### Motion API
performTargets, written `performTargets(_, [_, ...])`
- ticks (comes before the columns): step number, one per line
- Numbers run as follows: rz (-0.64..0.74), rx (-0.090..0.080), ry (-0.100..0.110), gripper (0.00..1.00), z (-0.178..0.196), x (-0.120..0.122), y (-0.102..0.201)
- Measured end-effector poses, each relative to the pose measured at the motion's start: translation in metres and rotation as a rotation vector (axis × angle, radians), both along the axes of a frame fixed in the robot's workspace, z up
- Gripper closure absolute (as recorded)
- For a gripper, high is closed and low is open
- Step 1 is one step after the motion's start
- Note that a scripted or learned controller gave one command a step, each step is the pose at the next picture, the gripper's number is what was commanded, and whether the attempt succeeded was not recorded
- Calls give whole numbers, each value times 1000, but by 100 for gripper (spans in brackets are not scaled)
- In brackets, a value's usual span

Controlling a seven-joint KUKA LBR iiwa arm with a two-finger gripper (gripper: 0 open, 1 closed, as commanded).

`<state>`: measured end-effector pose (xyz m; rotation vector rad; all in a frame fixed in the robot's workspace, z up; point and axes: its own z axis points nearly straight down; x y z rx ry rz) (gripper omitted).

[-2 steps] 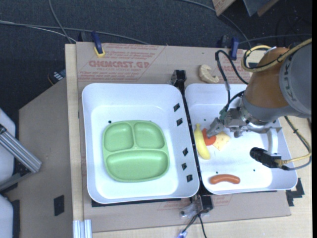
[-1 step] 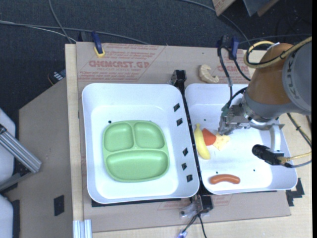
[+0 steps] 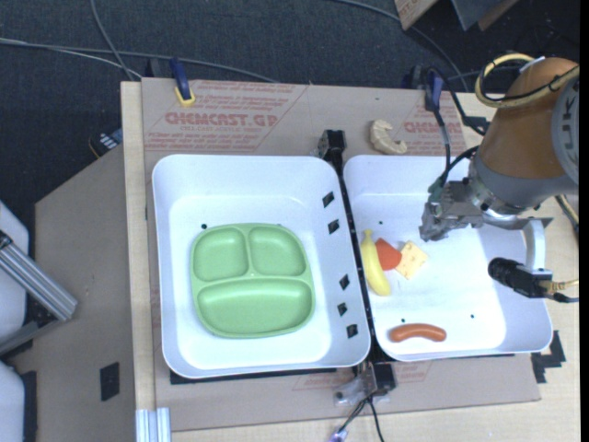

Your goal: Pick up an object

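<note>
A dark carpeted floor (image 3: 230, 26) is lying around the table (image 3: 138, 247), with thin cables (image 3: 101, 17) trailing across it at the top and a metal rail (image 3: 32, 279) poking in at the far left. The table is carrying a brown cardboard sheet (image 3: 276, 113) printed with red lettering, and two shallow white bins are sitting on it side by side. The left bin (image 3: 175, 191) is holding a green divided plate (image 3: 252, 280), lying flat near its middle. A row of black clips (image 3: 342, 274) is running along the seam between the bins. In the right bin (image 3: 479, 330), a yellow banana (image 3: 374, 267) is lying just beside the left wall, touching a red piece (image 3: 390, 256) and a pale yellow chunk (image 3: 413, 261) to its right; an orange-red sausage (image 3: 419, 333) is resting well apart from them near the front edge. A tan scrap (image 3: 386, 136) is lying on the cardboard behind the right bin. The grey and orange arm (image 3: 529, 136) is reaching in from the right, and its pincer (image 3: 440, 221) is hanging over the right bin, just up and to the right of the pale chunk and apart from it. Whether the pincer is released or clenched cannot be told from this angle, and nothing is visible between its tips.
</note>
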<state>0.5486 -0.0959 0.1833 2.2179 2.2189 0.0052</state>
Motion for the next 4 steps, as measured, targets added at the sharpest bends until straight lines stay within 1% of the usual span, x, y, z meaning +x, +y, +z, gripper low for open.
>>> performTargets(1, [2, 0, -2, 100, 59, 9, 6])
performTargets(2, [1, 1, 4, 100, 63, 10, 7])
performTargets(3, [5, 3, 8, 100, 49, 12, 63])
performTargets(4, [6, 3, 6, 100, 38, 23, 118])
